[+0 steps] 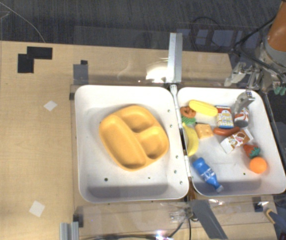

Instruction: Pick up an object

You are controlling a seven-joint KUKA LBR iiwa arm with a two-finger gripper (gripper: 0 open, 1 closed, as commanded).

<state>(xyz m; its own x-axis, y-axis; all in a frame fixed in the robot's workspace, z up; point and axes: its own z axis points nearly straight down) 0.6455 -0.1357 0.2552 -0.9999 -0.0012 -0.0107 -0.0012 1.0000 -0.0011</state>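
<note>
Two shallow white bins are set side by side on the surface: the left bin (pixel 90 184) carries a yellow divided tray (pixel 133 136), and the right bin (pixel 278 181) is crowded with small toy foods. The tool (pixel 244 101) is seen over the far part of the right bin, just above a small carton (pixel 225 118) and a red-and-white item (pixel 241 118), with a sausage (pixel 226 131) and a yellow corn-like piece (pixel 203 108) close by. No object is seen between the fingers, so nothing is judged to be held. Whether the fingers are apart or together cannot be told, since they are small and blurred against the clutter. A miss is the likeliest fault from here: the pieces near the tool are packed tightly, so a finger could be landed on top of a neighbour rather than beside the target, or two items could be pinched and both dropped. Rounded pieces such as the orange ball (pixel 257 165) or the blue bottle (pixel 206 174) could be squeezed out sideways. The bin wall could also be struck if the descent is made too near the far rim.
</note>
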